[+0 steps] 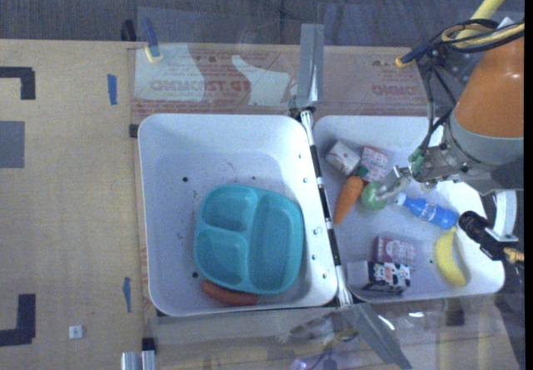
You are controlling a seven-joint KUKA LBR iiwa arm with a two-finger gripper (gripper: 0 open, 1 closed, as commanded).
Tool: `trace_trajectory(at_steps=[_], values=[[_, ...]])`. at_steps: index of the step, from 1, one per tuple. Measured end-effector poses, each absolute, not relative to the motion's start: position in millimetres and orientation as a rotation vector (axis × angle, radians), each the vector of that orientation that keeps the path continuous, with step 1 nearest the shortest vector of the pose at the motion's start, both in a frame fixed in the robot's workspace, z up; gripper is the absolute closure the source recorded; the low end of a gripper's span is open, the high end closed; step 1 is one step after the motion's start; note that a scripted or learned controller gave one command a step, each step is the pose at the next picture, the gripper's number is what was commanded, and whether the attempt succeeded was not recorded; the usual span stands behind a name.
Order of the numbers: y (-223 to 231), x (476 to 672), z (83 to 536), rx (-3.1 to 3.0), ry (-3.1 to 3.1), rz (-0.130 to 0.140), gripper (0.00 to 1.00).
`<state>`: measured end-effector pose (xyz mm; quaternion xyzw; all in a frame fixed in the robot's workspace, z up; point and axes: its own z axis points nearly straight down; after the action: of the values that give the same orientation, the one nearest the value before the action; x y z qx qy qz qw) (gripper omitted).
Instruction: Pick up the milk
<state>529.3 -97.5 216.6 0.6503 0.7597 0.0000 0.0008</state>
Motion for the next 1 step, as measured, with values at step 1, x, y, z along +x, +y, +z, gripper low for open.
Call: trace_trajectory(at_steps=[1], values=[[-68.6,526.1,192.7,2.09,2.347,-0.001,0.0]])
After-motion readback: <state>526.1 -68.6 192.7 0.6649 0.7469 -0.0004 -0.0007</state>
